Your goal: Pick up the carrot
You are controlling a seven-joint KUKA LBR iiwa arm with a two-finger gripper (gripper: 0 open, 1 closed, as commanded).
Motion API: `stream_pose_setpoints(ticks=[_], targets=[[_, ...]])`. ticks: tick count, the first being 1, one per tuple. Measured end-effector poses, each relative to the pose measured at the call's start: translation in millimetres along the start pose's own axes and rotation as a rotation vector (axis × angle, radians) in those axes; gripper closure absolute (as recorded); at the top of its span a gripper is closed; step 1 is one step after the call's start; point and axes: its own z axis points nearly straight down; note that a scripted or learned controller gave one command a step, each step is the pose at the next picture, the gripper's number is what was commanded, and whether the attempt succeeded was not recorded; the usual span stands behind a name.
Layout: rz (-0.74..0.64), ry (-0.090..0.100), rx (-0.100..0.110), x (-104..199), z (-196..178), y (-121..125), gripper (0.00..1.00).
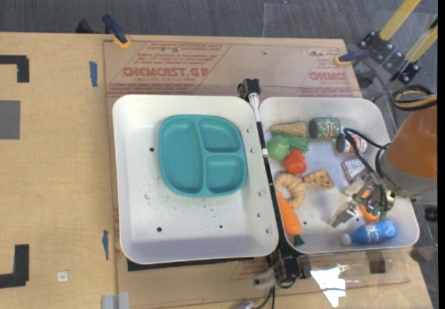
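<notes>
bins first, operator: far to the left of your gripper sits the left bin (132,182), and in it a teal divided plate (203,154) lying flat, three compartments facing up. dark specks dot the white floor of that bin around the plate.

coming right, across the divider into the right bin (389,123). your carrot (288,212) lies along that bin's left wall, orange body with a green tip pointing toward the near edge, well to the left of your gripper and a little nearer the camera's bottom edge. touching its upper end is a pale ring-shaped pastry (291,186). above that, a red-orange pepper (295,161) and a green piece (279,146) sit close together, with an ice-cream cone (289,129) lying above them. a small cracker wedge (318,178) rests between the pastry and your gripper. up-left of the gripper, a dark green bottle (324,127) lies on its side.

now your gripper (361,204): it's low over the right part of the right bin, under the grey arm (410,175) with the orange band. something orange shows by the fingers, but you cannot tell whether they're released or clenched. just below it a blue bottle (370,232) lies on its side. the carrot is apart from the gripper, untouched.
</notes>
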Motion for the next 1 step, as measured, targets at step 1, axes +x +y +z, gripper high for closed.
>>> stream_pose_setpoints(ticks=[1], targets=[[-0.235, -0.007, -0.002, 7.6, -0.6, 13.0, 0.00]])
